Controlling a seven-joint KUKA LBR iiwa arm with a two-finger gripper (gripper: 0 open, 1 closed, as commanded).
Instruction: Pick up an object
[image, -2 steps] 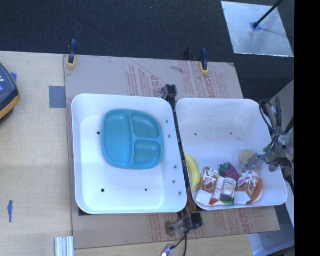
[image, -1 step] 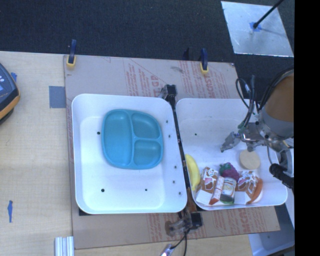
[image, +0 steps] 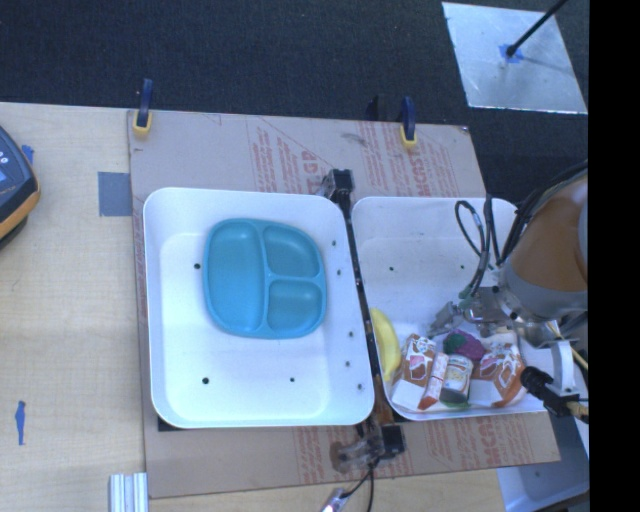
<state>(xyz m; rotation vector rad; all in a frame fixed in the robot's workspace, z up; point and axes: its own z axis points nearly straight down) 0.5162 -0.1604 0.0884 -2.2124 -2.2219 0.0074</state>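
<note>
The right bin (image: 420, 250) holds a heap of small objects along its near edge: a yellow banana (image: 385, 343) at the left, several red-and-white packets (image: 428, 372), a purple and green item (image: 463, 347) and an orange-brown piece (image: 505, 375). My gripper (image: 468, 312) reaches in from the right and hangs low just above the purple item, at the far side of the heap. The metal parts of the gripper blur together at this size. Nothing shows between them.
The left bin (image: 180, 390) carries a blue divided plate (image: 266, 277) in its far half. Both bins rest on a cardboard sheet (image: 300, 150) clamped at the back. The arm's orange band (image: 550, 250) and cables (image: 480, 240) overhang the right bin's right side.
</note>
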